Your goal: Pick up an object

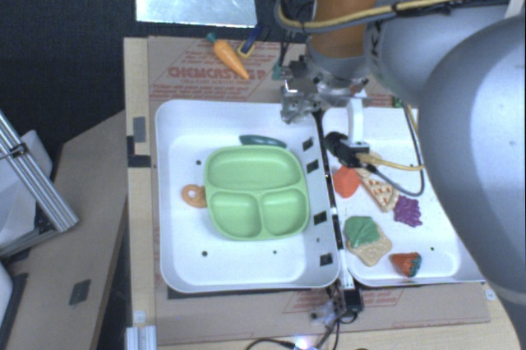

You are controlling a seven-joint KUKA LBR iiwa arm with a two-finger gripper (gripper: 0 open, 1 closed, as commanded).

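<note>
The claw (297,107) hangs over the far rims of the two bins, right about where the left bin (175,145) and the right bin (437,251) meet, and from this angle I cannot tell whether it is open or closed; nothing visible is held in it. Nothing to pick up lies straight below it. The nearest candidates are a dark green piece (263,141) in the left bin, tucked against the far edge of the green divided plate (255,192), and a red piece (347,182) in the right bin, just beside the shared rims. The main risk, as I judge it, is a descent from here landing on the rims instead of inside a bin, which could jam the claw or shove both bins across the surface (94,200). Going for the dark green piece could instead catch the plate's raised lip and drag or tip the plate. The red piece touches or nearly touches a waffle-like wedge (380,193), so a close there may pinch two things, or push one aside and come up empty. The purple grapes (408,211), the leaf-topped toast (365,238) and the strawberry (406,263) lie nearer the camera, apart enough for cleaner grasps, though the arm's bulk covers much of that bin.
</note>
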